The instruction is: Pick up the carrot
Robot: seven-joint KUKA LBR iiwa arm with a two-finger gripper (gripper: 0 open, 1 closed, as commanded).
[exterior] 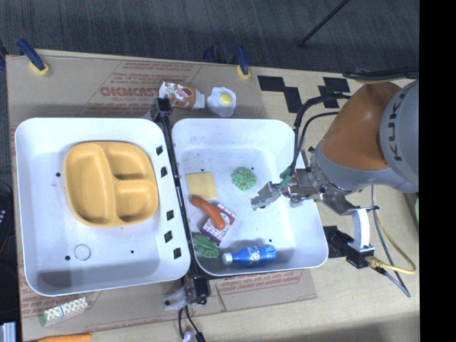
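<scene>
Reaching over the right bin, short of the carrot

Reaching in from the right, the arm (370, 141) hangs its gripper (262, 198) over the right bin (303, 226); fingers parted, nothing between them; the carrot (206, 206) lies well left, by the bin's left wall, on a red packet (217, 223).

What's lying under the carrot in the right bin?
The carrot lies across a small red-and-white packet; its upper end is near the yellow cheese slice. The packet's covered part is hidden.

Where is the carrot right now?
The carrot lies in the right bin, near its left wall, just below the yellow cheese slice and touching the small red packet.
</scene>
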